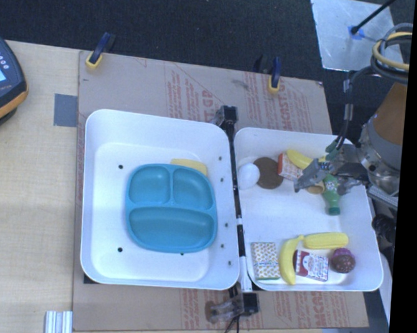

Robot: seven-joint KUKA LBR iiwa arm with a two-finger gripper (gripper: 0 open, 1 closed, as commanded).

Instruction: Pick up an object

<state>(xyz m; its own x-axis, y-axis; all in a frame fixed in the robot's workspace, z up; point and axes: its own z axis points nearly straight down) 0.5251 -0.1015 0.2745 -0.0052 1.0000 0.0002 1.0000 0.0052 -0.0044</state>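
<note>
From the overhead camera, the gripper (pixel 328 173) hung over the upper right part of the right bin (pixel 299 221); its dark fingers (pixel 309 179) stood splayed apart with nothing visibly clamped between them; a green bottle (pixel 332 195) lay just below and beside the fingertips, whether touching I could not tell. Left of the fingers sat a yellow-and-red packet (pixel 293 164), a brown disc (pixel 268 173) and a white ball (pixel 248 175); well below them lay a corn cob (pixel 325 240), a banana (pixel 288 260), a dark red fruit (pixel 342 261) and a small patterned box (pixel 265 261); far to their left, the left bin (pixel 105 197) held a blue divided plate (pixel 171 208).
</note>
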